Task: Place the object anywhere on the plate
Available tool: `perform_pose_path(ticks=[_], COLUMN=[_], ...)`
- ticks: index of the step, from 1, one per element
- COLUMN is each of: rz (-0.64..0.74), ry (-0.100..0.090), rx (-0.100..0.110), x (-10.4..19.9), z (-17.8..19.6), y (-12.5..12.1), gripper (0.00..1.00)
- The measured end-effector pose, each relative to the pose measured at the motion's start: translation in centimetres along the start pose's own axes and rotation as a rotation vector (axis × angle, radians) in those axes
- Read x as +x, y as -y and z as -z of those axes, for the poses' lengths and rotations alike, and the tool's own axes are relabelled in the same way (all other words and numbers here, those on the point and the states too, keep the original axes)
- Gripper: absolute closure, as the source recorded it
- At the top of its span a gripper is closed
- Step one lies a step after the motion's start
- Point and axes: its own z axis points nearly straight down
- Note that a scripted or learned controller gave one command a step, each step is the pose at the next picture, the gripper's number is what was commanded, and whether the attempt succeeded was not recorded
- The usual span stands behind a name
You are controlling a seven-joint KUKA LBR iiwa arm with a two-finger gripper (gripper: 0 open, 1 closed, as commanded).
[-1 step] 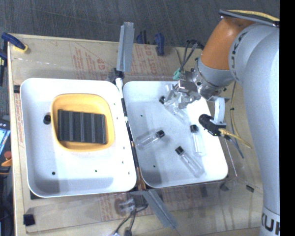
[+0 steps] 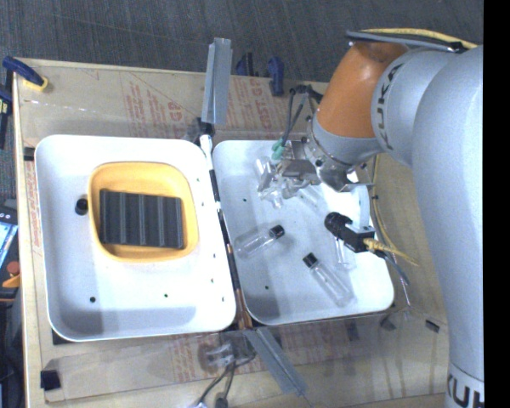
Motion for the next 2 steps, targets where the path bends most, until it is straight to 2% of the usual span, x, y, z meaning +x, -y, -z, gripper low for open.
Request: perform_pose_path(ticks=[1, 2], rz=[0.132, 0.131], ry=[0.002, 0.002], rx=[-0.004, -0.004], x=[8.12, 8.09], z=[0.87, 0.88], y=[-1.94, -1.94], gripper=[1.00, 0.00])
